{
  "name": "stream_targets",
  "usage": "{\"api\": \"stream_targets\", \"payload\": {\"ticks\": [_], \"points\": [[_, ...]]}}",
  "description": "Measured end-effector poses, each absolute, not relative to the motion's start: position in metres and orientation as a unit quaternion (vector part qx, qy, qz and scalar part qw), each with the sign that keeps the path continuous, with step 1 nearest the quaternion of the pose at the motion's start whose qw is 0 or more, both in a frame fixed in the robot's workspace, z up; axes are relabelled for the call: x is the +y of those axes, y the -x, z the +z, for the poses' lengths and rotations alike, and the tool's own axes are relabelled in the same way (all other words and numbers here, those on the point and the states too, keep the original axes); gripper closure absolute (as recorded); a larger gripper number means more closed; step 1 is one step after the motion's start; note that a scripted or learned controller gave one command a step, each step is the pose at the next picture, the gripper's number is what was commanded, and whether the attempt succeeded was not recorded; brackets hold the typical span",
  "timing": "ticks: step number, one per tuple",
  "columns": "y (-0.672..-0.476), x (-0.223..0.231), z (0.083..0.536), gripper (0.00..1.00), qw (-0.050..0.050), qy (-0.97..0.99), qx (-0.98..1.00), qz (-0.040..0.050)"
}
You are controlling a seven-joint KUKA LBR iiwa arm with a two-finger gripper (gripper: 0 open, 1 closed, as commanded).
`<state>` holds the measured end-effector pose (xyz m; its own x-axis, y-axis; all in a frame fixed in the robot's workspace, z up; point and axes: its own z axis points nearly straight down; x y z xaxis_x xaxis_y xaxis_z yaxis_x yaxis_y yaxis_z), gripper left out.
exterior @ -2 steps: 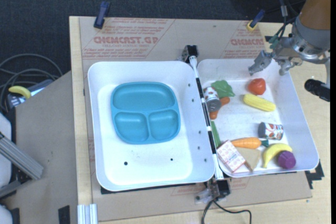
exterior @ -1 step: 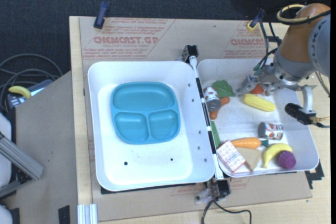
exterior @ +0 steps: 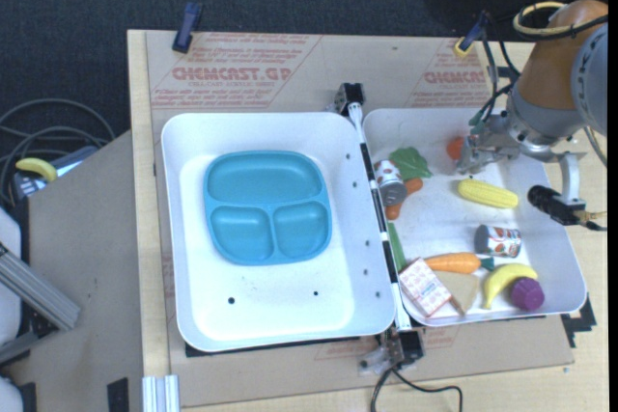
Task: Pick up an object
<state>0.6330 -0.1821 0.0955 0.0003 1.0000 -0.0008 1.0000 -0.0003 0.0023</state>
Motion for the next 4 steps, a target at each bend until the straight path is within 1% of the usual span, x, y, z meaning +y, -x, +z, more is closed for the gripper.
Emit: {"api": "stream_targets", "payload": {"ticks": [1,2,3,4], "points": [[-0.633,-0.182,0.095,0.0,0.001,-0.707,0.707,0.0004],[-0.652,-0.117,0.088,0.0,-0.002,-0.71,0.704,-0.0075],[-0.648,-0.121,0.096,1.0,-0.006,-0.711,0.703,-0.0152],[-0.651,-0.12,0.098,0.0,-0.002,-0.71,0.704,-0.0119]]}}
